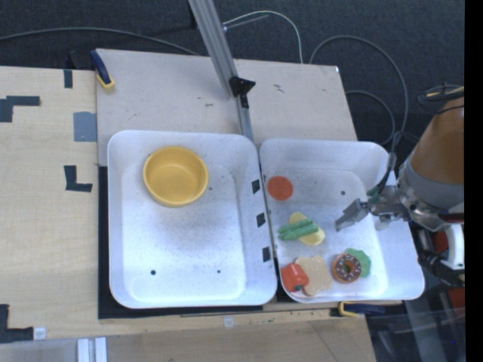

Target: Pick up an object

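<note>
1. The end effector [353,216] is hanging at the right of the frame over the right bin [324,153], above bare floor; whether it is spread or pressed together I cannot tell, since it is showing as a dark blur, and nothing is visibly sitting in it.
2. The candidates are lying in that bin's lower half: a green and yellow piece [302,230] just left of the end effector, an orange disc [280,188] further up-left, a donut [348,267] on a green piece [362,262] below, and a tan piece [315,272] touching a red piece [293,277] at the bottom rim.
3. Descending straight down is risking a close on nothing.
4. Going for the tan and red pair is risking a nudge of both, because they are touching and sitting close to the wall.
5. The donut is looking flat and could be slipping out.
6. The yellow bowl [176,175] in the left bin [128,277] is standing well apart, out of harm.
</note>
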Available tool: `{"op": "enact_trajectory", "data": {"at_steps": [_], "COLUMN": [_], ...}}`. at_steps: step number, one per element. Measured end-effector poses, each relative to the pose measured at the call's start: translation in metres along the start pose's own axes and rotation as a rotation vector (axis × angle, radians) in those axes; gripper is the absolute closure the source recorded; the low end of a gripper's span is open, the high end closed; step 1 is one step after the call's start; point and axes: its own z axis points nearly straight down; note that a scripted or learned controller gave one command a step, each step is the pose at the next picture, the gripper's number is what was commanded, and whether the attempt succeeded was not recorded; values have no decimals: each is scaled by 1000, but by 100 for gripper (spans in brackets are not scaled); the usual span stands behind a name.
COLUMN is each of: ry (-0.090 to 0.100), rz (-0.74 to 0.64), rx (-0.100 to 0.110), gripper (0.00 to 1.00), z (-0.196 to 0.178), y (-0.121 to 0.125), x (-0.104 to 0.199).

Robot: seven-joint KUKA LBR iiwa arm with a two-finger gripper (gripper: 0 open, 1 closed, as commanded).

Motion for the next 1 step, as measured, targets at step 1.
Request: {"op": "enact_trajectory", "data": {"at_steps": [1], "ry": [0], "rz": [0], "rx": [0], "gripper": [0], "z": [0], "y": [0], "x": [0]}}
